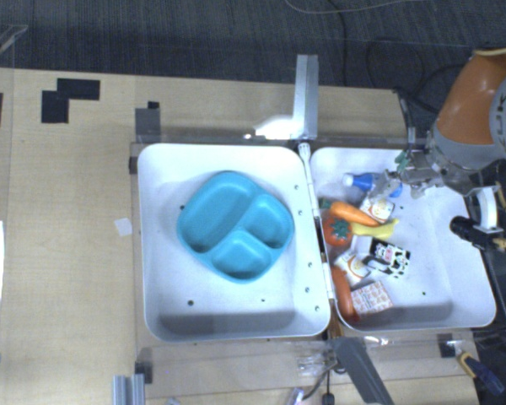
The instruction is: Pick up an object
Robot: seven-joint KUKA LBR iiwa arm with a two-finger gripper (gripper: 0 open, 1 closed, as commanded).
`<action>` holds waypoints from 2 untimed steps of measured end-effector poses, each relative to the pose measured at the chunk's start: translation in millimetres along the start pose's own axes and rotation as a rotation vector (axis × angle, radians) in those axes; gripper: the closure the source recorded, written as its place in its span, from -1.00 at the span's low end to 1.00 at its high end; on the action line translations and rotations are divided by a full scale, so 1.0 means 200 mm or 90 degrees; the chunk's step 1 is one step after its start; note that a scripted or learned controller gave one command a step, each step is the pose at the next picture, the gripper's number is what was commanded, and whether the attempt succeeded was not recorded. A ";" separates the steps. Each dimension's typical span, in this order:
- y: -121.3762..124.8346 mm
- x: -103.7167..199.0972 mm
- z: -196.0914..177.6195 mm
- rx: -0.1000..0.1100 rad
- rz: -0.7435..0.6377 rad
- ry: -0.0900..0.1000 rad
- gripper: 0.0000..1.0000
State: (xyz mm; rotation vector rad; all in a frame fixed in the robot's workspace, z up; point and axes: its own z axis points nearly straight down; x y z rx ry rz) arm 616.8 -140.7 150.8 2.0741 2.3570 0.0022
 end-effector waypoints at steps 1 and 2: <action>-0.03 0.20 0.21 -0.019 0.008 -0.007 -1.00; 0.15 0.09 0.32 0.005 0.041 0.000 -1.00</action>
